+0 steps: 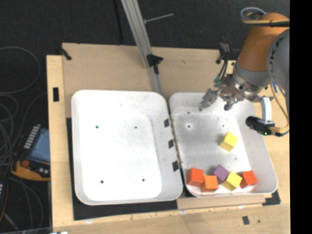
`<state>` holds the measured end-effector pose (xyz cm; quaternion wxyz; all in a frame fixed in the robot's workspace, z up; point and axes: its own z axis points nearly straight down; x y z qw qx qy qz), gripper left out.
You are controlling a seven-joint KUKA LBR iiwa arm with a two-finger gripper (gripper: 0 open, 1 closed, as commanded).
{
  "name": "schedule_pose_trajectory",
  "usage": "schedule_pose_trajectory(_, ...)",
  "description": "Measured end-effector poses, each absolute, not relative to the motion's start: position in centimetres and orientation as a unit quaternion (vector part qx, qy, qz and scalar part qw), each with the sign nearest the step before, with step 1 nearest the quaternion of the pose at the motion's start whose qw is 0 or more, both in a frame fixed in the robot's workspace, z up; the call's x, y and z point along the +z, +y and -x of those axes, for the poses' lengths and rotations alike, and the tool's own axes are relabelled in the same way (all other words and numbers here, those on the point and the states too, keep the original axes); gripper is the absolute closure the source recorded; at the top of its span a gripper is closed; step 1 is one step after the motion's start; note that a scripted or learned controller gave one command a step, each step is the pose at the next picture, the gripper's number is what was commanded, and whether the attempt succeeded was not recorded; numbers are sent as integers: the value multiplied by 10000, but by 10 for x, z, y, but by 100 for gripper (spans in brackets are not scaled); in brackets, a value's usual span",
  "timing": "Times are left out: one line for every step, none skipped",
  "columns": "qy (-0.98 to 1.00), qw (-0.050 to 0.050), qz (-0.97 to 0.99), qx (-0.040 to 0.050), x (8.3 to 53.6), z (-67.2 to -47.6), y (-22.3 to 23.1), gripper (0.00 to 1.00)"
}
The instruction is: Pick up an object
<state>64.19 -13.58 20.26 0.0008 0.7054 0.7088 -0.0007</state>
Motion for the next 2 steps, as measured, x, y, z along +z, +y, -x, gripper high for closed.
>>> schedule_pose_trajectory(7084,-24,-7058,-22,116,-640,-121,0)
schedule_pose_trajectory(7060,17,-7082,-12,96,-651,-178,0)
